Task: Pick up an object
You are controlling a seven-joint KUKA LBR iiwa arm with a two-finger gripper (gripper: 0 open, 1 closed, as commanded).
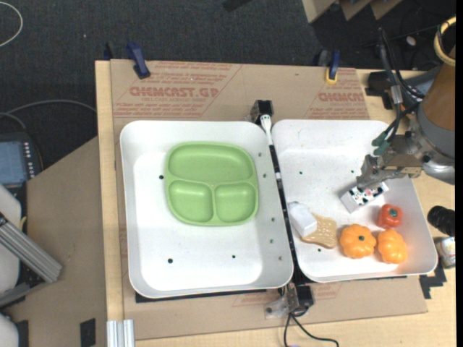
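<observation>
Dark carpet floor around a bench topped with brown cardboard (217, 85), two white bins side by side on it. Left bin (145, 251) holds a light green divided plate (212, 183), three compartments, lying flat toward the far side. Right bin (318, 143) holds the loose items, all clustered at its near right part. Small grey-white block (359, 194) with red and dark marks on top, boxy, tilted, sits mid-right of the bin. Red tomato-like piece (390, 216) with green top just near and right of it. Two orange pumpkin-like pieces (357, 241) and (391, 246) side by side near the bin's near edge. Tan cookie-shaped piece (323, 232) left of them, touching a white block (300, 217) by the bin's left wall. Gripper (374, 170) reaches in from the right, low over the grey-white block, fingertips right at its far edge. Cannot tell how far apart the fingers are, or whether anything is gripped.
</observation>
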